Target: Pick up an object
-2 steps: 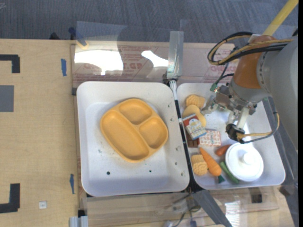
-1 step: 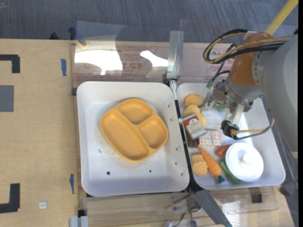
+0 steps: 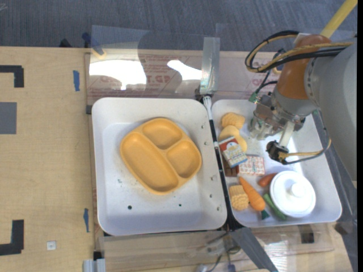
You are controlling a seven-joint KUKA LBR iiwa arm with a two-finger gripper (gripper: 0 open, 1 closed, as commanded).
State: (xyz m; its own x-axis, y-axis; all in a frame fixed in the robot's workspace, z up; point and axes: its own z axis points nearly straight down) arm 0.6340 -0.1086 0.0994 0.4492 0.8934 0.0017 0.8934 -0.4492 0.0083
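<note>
Carrot [image 3: 251, 192] in your right bin [image 3: 326, 169] lies with its long axis diagonal, tip toward lower right, while the tool [image 3: 260, 128] hovers near the corn, its grip unreadable.

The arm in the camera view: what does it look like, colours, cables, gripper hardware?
The arm is pale grey with an orange band above the wrist. Black and yellow cables loop over that band, and another black cable trails below. The gripper is a compact metallic grey unit with a black fitting beside it.

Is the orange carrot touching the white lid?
Apart. The camera view shows a strip of bin floor between the carrot and the white lid.
</note>
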